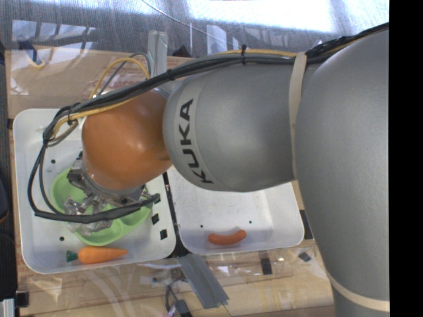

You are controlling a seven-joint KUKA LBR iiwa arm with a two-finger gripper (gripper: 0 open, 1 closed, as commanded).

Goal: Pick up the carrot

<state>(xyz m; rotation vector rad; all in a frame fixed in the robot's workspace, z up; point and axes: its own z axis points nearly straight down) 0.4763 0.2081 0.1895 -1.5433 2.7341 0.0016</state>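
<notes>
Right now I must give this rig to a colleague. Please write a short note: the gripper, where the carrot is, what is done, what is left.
Gripper: low in the left bin, over the green bowl; I cannot tell how the jaws stand.
Carrot: lying flat on the left bin's floor near the front rim, just in front of the bowl, apart from the gripper.
Right bin: holds an orange sausage-shaped item.
Done: arm is over the left bin.
Left: move to the carrot, grasp it, lift it.

Arm (264, 117): smooth grey shell, satin sheen; orange band (122, 140) glossy. Both bins (30, 177): smooth white plastic, slight gloss. Green bowl (63, 187): glossy plastic. Carrot (99, 255): matt orange, plastic-looking. Desk (46, 78): wood tone under shiny clear film.
</notes>
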